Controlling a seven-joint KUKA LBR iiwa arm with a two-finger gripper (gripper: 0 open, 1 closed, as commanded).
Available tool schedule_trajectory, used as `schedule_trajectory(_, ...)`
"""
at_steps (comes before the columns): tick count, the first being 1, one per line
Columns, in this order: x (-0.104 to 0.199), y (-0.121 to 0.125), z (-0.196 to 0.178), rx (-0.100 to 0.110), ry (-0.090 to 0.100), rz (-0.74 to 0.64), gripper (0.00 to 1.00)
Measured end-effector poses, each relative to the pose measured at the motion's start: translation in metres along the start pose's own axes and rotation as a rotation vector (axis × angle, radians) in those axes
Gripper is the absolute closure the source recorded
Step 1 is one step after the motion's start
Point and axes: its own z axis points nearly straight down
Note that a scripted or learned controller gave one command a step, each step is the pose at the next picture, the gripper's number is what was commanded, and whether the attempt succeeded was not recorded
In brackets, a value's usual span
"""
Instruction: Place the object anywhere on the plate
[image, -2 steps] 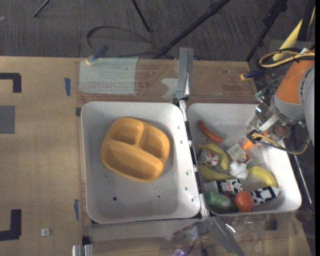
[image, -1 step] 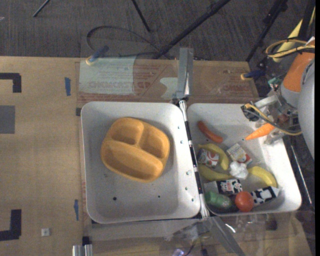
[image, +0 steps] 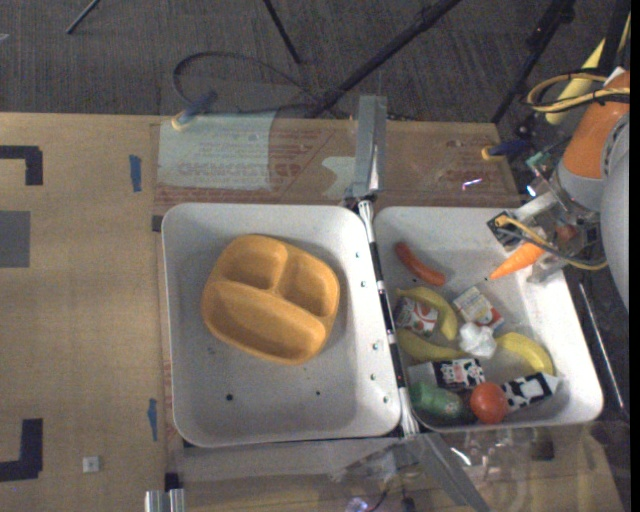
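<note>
From my remote seat I judge the task barely begun: the orange plate (image: 271, 297), a three-compartment tray, sits in the left bin (image: 190, 400) toward its back-centre, and I see nothing lying in any of its compartments. The arm (image: 600, 150) comes in over the back right corner of the tabletop, and the end effector (image: 525, 240) hangs at the back right corner of the right bin (image: 585, 395), just beside or touching an orange carrot (image: 518, 262). I cannot tell whether its fingers are wide, narrow or closed on anything, since the hardware there is a tangle of cables and glare. If the carrot is the object meant (my guess from where the arm stands), it lies at the bin's right wall, well apart from the plate, so the grasp, the carry across the divider and the release all remain to be done. The right bin holds the clutter: a red sausage-like piece (image: 420, 264) near its back left, a yellow banana (image: 432, 318) with a small printed packet on it, a little carton (image: 474, 304), another yellow fruit (image: 525, 350), a black-and-white milk carton (image: 452, 374), a second one (image: 530, 388), a green item (image: 436, 402) and a red tomato (image: 488, 402) along the front edge.
</note>
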Motion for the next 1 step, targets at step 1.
schedule_trajectory(1, -0.0012, 0.0018, -0.0023, -0.006, 0.010, 0.119, 1.00)
